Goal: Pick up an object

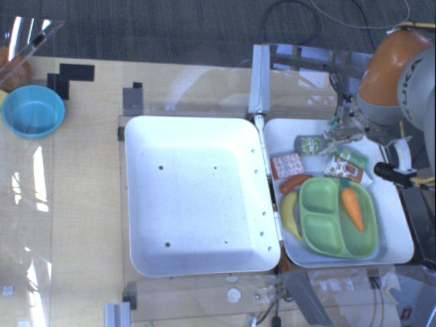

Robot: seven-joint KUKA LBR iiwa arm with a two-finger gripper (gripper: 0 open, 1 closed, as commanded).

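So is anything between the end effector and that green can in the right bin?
Nothing visible. The end effector hangs right over the green can, which lies on its side at the right bin's back, apart from the red-and-white box.

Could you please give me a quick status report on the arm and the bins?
Gripper low over right bin, beside the green can; nothing seen held. Carrot on green tray. Left bin alongside.

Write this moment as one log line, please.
arm: over right bin | gripper: above green can | carrot: on green tray
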